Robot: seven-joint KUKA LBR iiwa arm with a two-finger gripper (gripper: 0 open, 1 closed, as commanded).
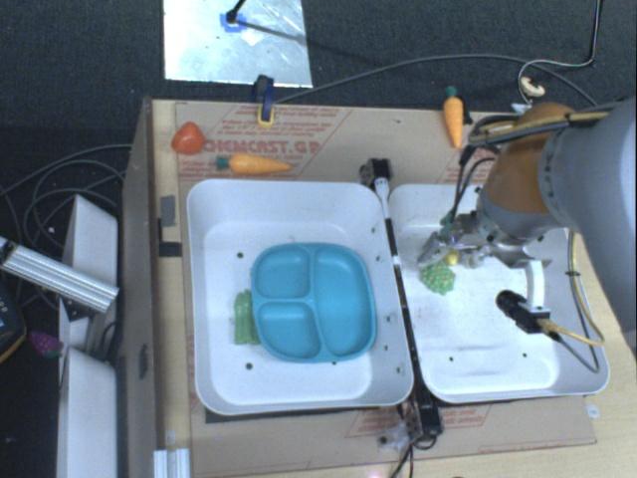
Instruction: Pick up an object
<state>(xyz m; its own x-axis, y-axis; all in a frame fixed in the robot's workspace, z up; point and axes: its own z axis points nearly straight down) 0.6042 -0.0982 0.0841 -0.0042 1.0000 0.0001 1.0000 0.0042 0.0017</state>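
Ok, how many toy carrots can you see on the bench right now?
2. One carrot lies flat on the cardboard behind the left bin; the other carrot lies behind the right bin. The arm may hide more.

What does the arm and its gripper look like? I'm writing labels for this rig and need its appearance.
The arm is a thick, rounded grey body with an orange band above the wrist. Thin dark cables run down the wrist to the gripper, a small metallic grey assembly. A white bracket with a black cylindrical part hangs beside it, trailing a yellowish cable.
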